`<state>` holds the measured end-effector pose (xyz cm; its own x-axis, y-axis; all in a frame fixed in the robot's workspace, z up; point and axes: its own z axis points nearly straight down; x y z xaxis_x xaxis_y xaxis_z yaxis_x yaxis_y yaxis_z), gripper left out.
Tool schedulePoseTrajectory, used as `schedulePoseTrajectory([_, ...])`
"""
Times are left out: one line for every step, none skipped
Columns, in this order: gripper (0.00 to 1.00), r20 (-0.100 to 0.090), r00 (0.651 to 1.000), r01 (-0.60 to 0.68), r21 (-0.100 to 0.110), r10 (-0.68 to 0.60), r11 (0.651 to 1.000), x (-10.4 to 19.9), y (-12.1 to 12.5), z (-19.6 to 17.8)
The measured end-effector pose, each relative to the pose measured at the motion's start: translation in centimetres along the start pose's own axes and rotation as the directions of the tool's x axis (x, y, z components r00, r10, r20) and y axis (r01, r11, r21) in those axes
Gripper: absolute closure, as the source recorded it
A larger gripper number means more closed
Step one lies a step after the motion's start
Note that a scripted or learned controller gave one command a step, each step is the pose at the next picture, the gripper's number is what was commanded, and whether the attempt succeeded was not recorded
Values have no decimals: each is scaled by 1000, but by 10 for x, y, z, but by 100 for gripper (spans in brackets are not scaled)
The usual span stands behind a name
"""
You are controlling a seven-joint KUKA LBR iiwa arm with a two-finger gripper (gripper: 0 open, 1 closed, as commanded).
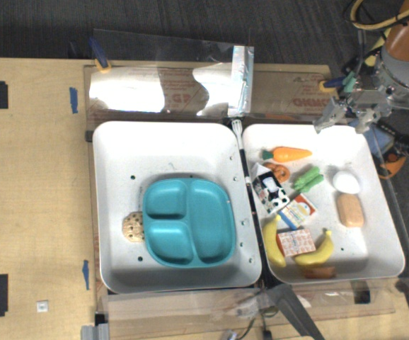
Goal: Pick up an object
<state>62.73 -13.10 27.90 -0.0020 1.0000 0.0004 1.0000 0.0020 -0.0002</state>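
Observation:
My gripper (346, 122) hangs above the far edge of the right bin (385, 243), fingers open and nothing between them. Below it in that bin lie an orange carrot (289, 154), a green toy (307, 180), a white oval piece (346, 183) and a tan bread roll (350, 210). Nearer the front are a yellow banana (316, 252) curled around a small red box (296, 241), and a black-and-white packet (268, 188) by the bin's left wall.
The left bin (119, 147) holds a teal divided plate (188, 220) with a cookie (133, 227) against its left side. A clear plastic sheet (169, 83) stands behind the bins. Cables (374, 6) hang beside the arm at the top right.

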Motion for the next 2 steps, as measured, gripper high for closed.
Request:
schedulePoseTrajectory([0,2,996,-91,-13,91,996,22,-31,171])
schedulePoseTrajectory([0,-3,980,-197,-7,197,980,82,5,91])
